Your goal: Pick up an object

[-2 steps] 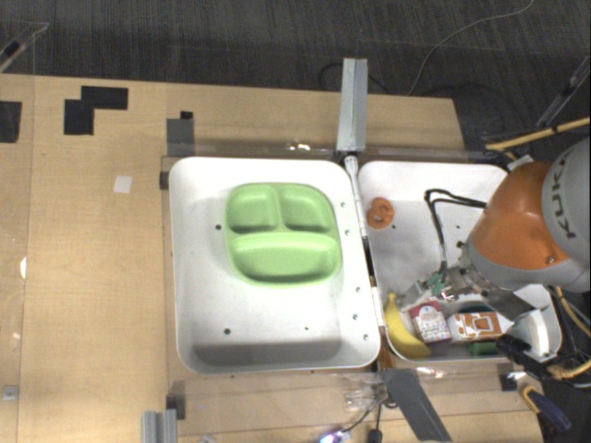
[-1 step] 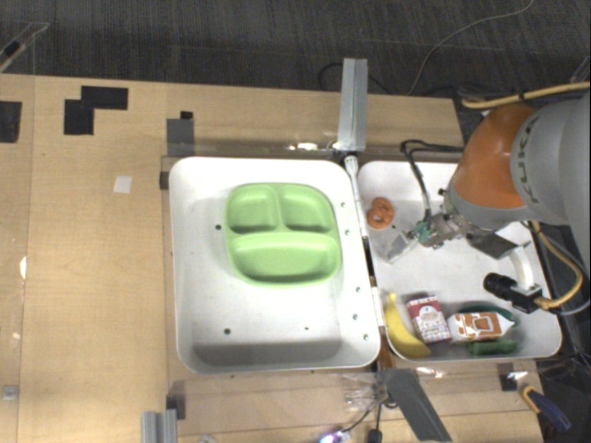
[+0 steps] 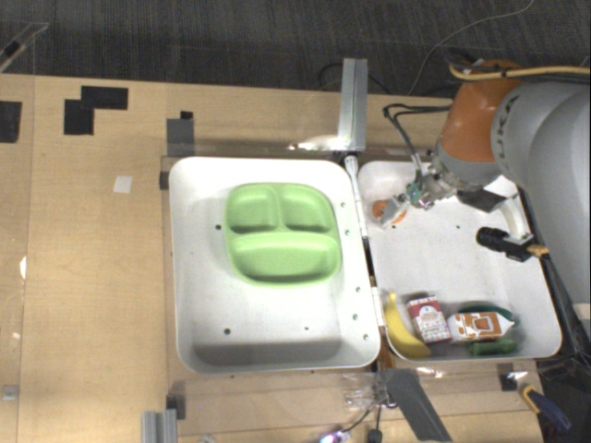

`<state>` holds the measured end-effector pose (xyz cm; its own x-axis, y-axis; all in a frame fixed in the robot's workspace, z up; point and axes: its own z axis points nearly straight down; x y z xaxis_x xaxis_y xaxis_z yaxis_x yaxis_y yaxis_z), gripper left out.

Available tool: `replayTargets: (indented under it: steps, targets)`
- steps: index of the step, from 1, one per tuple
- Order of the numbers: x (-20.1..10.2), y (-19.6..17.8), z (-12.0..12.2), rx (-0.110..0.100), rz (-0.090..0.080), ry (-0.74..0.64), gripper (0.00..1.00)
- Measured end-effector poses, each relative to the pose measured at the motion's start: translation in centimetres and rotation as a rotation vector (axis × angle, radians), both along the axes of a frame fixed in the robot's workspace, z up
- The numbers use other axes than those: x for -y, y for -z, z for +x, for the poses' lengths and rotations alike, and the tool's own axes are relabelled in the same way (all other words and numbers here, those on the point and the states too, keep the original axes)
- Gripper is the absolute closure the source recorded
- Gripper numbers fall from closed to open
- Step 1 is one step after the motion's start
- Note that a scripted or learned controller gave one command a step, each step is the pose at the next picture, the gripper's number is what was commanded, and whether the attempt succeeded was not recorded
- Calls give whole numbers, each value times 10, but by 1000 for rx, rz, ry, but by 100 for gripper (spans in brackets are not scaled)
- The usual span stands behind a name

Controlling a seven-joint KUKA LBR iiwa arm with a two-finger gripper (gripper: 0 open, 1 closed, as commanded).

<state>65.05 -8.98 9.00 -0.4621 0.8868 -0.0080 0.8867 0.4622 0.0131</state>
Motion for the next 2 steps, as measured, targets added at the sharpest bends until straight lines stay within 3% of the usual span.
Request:
replayTargets:
  steps: [1,2]
  targets:
    - [0,1,20,-14,4,186,0]
    - [3,0,-13,-2,3,260,0]
